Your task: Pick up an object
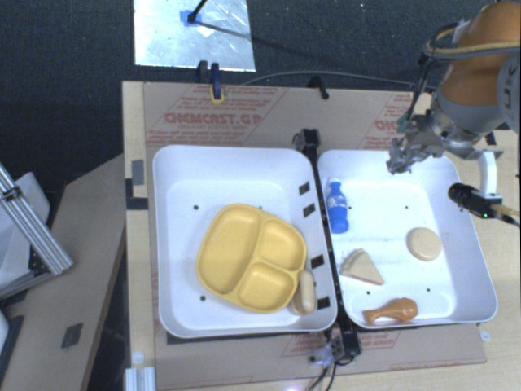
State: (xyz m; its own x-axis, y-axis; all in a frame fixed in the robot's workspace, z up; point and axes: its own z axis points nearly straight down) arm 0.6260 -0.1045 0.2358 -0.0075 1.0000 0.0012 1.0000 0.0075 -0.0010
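Four small items sit in the right bin [468, 255], any of them up for grabs: a blue bottle [336, 207] lying over at 9 o'clock right beside the divider, a round beige disc [423, 243] toward 3 o'clock, a tan wedge [361, 267] that looks like a slice of something at about 7 o'clock, and a brown drumstick-shaped piece [391, 310] down at 6 o'clock near the front wall. All four lie apart from each other. The pincer [400, 160] hangs over the bin's far edge, around 12 o'clock, well apart from every one of them with nothing between its fingers; honestly can't tell from this angle if it's open or closed, it's just a dark grey clump. Above it the arm [480, 55] comes in from the right, orange band and all. Next door, the left bin [183, 218] holds a yellow sectioned tray [252, 255] sitting a bit skewed, with a pale bread-roll-looking thing [305, 292] touching its 4 o'clock corner. Both bins rest on a cardboard sheet [236, 112] on the worktop [94, 243], and a blue clamp [215, 81] grips the sheet's far edge.
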